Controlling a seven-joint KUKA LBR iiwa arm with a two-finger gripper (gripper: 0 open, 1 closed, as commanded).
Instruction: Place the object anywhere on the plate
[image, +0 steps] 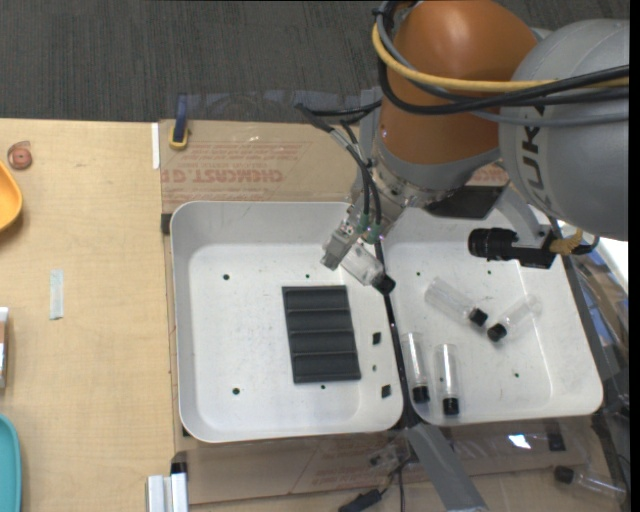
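Observation:
A black ribbed plate (320, 335) lies flat in the middle of the left bin (200, 330). My gripper (350, 248) hangs above the far right part of that bin, just beyond the plate's far right corner. It is shut on a clear vial (368, 268), which slants down to the right. The vial's black cap (384, 285) points at the wall between the bins. Several more clear vials with black caps lie in the right bin (560, 390): two near its front left (413, 362) (447, 372), two near its middle (452, 299) (512, 318).
The arm's orange band (450, 70) and grey body fill the upper right. Cardboard (250, 165) lies behind and under the bins. A wooden table (80, 300) at the left bears small items, with an orange thing (8, 200) at its edge.

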